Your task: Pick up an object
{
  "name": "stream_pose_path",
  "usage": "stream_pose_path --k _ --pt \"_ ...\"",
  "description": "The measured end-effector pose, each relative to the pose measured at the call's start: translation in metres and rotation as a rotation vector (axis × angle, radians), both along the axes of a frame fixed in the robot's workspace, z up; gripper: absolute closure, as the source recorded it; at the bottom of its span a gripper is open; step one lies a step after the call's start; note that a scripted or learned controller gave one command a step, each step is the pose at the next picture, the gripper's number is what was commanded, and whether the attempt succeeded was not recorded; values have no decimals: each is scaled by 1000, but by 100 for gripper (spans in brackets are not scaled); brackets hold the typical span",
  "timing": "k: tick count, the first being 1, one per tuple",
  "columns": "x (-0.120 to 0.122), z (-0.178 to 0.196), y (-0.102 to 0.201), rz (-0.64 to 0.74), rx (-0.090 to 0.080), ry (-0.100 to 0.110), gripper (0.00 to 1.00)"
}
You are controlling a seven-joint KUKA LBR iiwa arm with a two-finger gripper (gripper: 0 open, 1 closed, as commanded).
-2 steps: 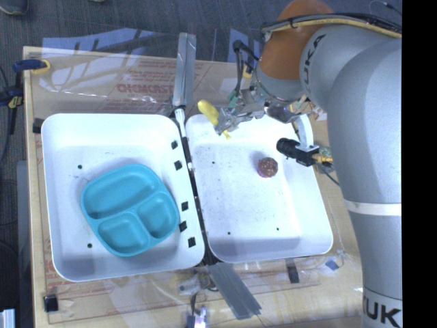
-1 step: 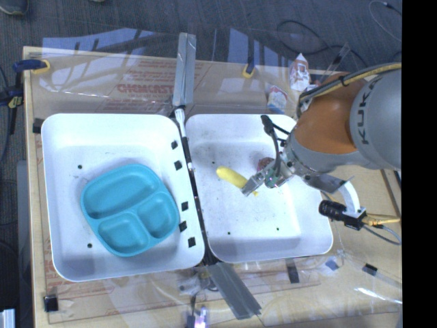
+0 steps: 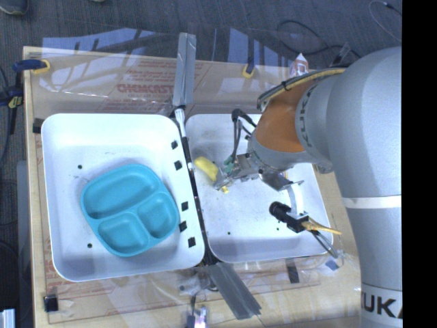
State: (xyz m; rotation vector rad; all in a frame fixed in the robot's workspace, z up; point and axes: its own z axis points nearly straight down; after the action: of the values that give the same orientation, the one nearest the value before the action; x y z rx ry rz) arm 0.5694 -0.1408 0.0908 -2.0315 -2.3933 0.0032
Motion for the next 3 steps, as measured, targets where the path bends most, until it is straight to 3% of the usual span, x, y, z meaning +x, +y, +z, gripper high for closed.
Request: stream_pose_path --k 1,2,3 --pt "62 14 43 24 0 -2 100" --pt "89 5 43 156 -5 -6 100" --pt "89 4 41 180 -2 -7 100"
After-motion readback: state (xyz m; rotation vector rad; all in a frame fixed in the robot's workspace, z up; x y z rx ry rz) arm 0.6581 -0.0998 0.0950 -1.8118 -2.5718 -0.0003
